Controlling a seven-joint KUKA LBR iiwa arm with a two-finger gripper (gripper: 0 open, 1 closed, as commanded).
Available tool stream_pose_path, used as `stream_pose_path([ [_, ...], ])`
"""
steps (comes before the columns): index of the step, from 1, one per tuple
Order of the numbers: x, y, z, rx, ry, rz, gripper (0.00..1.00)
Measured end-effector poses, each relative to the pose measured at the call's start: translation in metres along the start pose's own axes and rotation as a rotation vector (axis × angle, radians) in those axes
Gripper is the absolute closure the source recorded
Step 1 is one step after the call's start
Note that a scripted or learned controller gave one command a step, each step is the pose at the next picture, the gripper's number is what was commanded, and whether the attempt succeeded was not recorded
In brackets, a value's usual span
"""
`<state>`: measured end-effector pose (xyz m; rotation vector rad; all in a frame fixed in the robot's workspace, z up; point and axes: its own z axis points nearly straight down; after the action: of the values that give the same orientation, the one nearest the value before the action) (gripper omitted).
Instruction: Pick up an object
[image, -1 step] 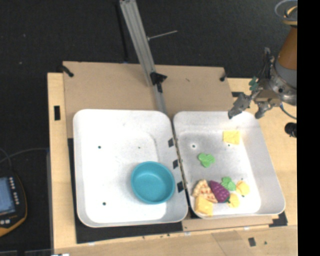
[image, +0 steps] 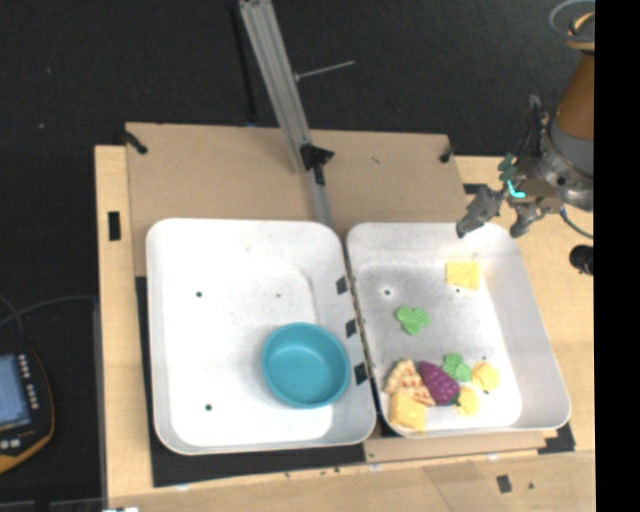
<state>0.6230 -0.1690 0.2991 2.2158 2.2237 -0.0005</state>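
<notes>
We see the gripper (image: 497, 213) at upper right, above the right bin's (image: 535, 330) top rim, fingers spread wide, nothing between them. Open floor fills that bin's upper and middle part; the toys crowd its lower edge. A yellow square piece (image: 462, 275) lies flat near the top, sides roughly along the bin walls, no clear long axis. A green piece (image: 411, 320) sits mid-bin. A purple toy (image: 437, 381) runs diagonally, upper left to lower right. The left bin (image: 170, 300) holds a blue bowl (image: 304, 365) at lower right.
</notes>
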Motion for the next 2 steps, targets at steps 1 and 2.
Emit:
stream_pose_path([
  [1, 0.008, 0.003, 0.047, 0.002, 0.001, 0.000, 0.00],
  [2, -0.001, 0.005, 0.093, 0.004, 0.000, 0.004, 0.00],
])
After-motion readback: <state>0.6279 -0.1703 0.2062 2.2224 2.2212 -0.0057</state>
